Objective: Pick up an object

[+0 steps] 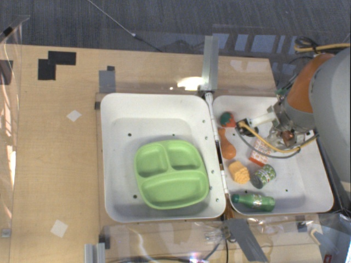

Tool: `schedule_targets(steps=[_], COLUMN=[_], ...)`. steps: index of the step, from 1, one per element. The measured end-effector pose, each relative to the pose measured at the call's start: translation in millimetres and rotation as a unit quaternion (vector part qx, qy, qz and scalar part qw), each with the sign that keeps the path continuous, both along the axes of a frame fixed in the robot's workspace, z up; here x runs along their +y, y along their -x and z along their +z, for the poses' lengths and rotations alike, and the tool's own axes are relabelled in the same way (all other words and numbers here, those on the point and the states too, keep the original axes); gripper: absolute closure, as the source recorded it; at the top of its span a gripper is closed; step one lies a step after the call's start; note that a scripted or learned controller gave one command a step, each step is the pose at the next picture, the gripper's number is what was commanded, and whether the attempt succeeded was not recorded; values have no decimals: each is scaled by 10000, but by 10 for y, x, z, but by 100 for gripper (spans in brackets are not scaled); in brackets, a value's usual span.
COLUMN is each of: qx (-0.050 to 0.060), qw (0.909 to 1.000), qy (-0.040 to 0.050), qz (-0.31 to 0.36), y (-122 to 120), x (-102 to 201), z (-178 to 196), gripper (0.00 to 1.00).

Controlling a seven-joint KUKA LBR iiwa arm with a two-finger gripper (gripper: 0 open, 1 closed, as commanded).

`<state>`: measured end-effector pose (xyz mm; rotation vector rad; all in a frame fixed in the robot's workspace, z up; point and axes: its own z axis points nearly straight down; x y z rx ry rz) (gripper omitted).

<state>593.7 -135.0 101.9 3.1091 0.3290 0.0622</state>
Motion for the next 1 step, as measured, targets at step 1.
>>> schedule_targets(steps=[1], qx=[29], qw=[9999], qy=[5], qz=[128], y=[18], x=[-703], z=[-12], gripper=[100])
